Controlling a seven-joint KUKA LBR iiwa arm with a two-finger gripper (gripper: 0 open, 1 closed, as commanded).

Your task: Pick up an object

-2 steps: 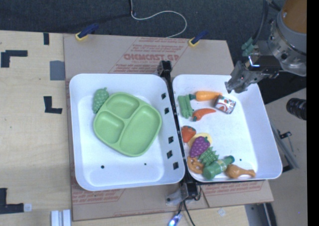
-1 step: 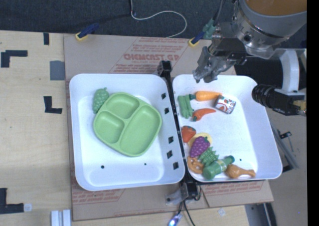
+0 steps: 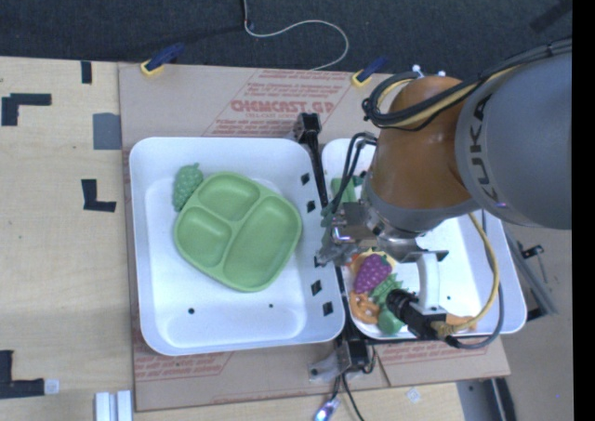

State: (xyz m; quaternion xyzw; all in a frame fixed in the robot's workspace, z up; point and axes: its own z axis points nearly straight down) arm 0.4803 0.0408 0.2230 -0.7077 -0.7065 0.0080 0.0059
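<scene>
Several toy foods are lying crowded in the right bin [image 3: 493, 256], among them purple grapes [image 3: 371, 271] and a green piece [image 3: 390, 322], while the arm [image 3: 437, 154] is hanging right over them. Its bulk is hiding the gripper, so I cannot tell its opening or hold. Crowding is risking a pinch on two toys, or a slip; the green plate [image 3: 238, 231] is sitting apart in the left bin [image 3: 167, 317]

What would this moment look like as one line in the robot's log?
arm: over right bin | gripper: fingers hidden | purple grapes: in right bin | green plate: in left bin
</scene>
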